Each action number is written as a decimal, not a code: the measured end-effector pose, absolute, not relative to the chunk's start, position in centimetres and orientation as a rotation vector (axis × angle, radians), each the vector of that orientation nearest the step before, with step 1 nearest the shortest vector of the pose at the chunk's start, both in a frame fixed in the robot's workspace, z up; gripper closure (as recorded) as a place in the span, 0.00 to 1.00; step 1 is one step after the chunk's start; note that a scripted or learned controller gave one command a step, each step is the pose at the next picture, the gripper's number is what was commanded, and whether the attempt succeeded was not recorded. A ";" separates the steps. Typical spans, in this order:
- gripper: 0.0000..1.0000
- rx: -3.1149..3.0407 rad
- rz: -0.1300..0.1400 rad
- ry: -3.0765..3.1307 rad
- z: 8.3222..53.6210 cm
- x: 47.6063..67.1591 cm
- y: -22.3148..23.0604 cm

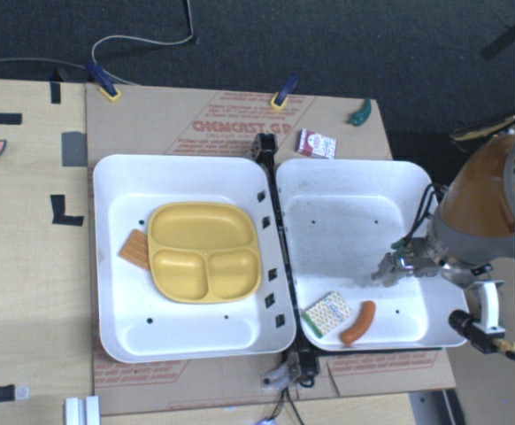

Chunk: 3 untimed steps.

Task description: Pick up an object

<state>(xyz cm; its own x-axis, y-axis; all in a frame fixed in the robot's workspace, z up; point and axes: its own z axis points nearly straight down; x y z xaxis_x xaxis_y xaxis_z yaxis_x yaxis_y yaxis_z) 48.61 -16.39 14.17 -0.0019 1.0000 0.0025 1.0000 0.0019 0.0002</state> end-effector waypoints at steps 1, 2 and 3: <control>1.00 -2.217 -0.003 -2.222 15.1 48.7 -16.3; 1.00 -2.216 -0.004 -2.223 16.0 48.7 -16.3; 1.00 -2.214 -0.004 -2.223 16.9 48.7 -16.2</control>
